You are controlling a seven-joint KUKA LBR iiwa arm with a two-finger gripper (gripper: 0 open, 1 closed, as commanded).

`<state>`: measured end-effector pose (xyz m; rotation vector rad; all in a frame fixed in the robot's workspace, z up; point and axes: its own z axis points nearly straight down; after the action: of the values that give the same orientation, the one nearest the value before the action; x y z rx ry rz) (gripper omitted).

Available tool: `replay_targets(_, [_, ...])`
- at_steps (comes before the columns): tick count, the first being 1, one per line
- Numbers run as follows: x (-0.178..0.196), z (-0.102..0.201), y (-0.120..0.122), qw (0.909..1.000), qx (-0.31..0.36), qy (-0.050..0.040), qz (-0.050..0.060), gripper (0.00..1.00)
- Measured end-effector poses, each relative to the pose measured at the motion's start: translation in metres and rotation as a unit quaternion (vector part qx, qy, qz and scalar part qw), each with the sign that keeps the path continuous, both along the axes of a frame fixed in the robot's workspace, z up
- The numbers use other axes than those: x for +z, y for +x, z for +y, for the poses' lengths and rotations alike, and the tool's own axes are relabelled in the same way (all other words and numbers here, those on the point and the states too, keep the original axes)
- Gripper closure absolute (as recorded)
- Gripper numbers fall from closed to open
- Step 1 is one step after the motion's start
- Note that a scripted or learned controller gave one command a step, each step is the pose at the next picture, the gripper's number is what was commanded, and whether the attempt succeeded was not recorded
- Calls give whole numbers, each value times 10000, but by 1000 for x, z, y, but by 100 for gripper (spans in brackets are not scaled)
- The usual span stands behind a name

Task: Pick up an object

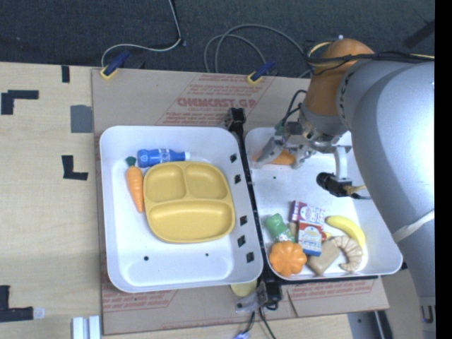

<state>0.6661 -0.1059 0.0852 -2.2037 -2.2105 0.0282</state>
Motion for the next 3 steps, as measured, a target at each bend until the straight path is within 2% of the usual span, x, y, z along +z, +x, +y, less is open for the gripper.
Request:
replay_targets(1, [0, -5, -1, 10000, -4, 44, -13, 0])
replay_targets(2, [-1, 0, -2, 10000, -30, -30, -34, 0])
replay_targets(3, [-1, 2, -2, 10000, -41, -45, -39, 0])
